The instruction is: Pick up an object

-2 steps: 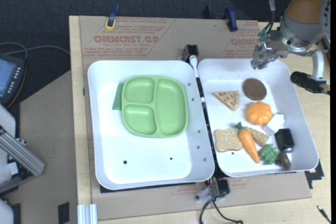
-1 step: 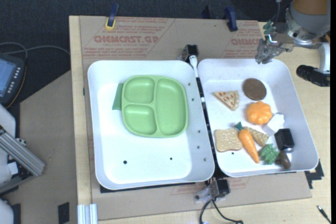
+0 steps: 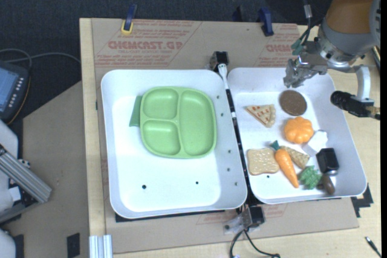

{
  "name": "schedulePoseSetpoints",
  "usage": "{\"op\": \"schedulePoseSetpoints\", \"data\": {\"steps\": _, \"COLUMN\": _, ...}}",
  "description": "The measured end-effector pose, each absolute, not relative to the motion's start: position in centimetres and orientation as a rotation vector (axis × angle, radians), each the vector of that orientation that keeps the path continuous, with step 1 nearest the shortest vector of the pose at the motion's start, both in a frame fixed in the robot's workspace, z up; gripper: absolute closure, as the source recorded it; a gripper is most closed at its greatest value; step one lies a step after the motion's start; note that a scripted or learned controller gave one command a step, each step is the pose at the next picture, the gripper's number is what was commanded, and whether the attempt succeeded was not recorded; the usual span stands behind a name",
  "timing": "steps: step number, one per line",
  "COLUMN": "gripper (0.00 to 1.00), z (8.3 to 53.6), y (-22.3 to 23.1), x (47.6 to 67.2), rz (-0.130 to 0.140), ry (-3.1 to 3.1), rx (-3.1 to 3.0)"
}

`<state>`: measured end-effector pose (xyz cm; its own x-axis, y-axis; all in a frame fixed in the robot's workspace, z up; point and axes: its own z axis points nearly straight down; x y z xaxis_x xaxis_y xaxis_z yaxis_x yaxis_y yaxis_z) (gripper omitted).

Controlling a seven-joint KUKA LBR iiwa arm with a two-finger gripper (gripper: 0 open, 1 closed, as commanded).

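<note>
Ok so starting at the left: you've got the left bin w/ a green divided plate sitting in its upper-middle part, three compartments, lying flat. Nothing on the plate. There's a darker green bit poking out at its left edge, can't tell what that is.

Moving right, the right bin holds all the small stuff. Near its front-left corner you see a cracker/toast slice, and just beside it an orange carrot lying at a slant, touching or overlapping a second toast piece on its right. Up toward the middle there's a triangular waffle-ish wedge. Right of that a brown round disc, then an orange pumpkin just below the disc. Toward the front-right corner: a green leafy thing, a black block, a small brown lump at the front edge, and a white piece betw. pumpkin and block.

Gripper hovers over the back part of the right bin, just above the brown disc in the pic, pointing down. Whether the pincer is released or clenched, tbh I can't tell from this angle, too small and cluttered. Nothing visibly in it. All the objs sit in the bin.
</note>
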<state>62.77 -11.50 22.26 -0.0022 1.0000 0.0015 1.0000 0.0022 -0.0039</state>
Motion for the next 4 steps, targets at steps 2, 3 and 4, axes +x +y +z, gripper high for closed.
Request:
{"op": "schedulePoseSetpoints", "data": {"steps": 2, "gripper": 1.00, "z": 23.3, "y": -4.0, "x": 56.1, "rz": 0.002, "ry": -2.222, "rx": -2.215}}
{"op": "schedulePoseSetpoints", "data": {"steps": 3, "gripper": 1.00, "z": 23.3, "y": 1.0, "x": 54.3, "rz": 0.000, "ry": -2.225, "rx": -2.212}}
{"op": "schedulePoseSetpoints", "data": {"steps": 4, "gripper": 1.00, "z": 23.3, "y": 4.2, "x": 50.7, "rz": 0.003, "ry": -2.222, "rx": -2.214}}
